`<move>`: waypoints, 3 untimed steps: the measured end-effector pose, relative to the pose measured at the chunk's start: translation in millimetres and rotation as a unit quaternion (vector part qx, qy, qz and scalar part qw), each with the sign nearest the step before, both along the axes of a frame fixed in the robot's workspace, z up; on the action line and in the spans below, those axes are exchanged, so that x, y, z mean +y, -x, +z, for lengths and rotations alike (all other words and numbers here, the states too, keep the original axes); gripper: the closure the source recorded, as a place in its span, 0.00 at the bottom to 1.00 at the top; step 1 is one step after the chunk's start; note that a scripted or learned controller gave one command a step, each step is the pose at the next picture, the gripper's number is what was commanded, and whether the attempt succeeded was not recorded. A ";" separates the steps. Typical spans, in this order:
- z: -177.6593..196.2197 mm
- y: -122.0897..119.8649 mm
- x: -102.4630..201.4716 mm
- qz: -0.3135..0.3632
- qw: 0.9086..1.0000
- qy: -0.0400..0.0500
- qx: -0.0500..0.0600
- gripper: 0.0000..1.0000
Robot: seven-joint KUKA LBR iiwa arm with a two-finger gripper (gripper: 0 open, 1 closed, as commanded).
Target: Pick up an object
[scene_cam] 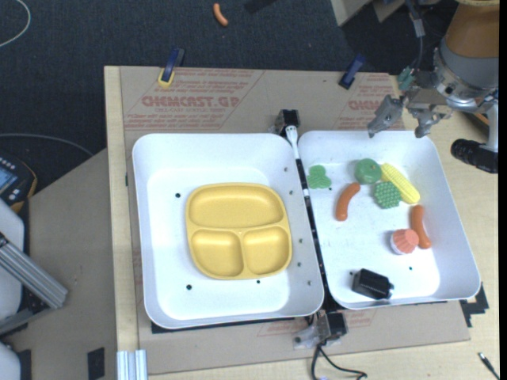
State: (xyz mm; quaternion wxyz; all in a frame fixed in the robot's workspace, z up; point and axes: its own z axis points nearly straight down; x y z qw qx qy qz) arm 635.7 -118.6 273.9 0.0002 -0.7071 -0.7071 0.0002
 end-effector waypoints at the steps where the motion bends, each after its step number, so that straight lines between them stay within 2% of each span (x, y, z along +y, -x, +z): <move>1: -59.0 -2.3 -7.6 0.000 1.000 0.000 0.002 0.00; 3: -158.1 -13.2 -0.4 0.001 1.000 0.001 0.000 0.00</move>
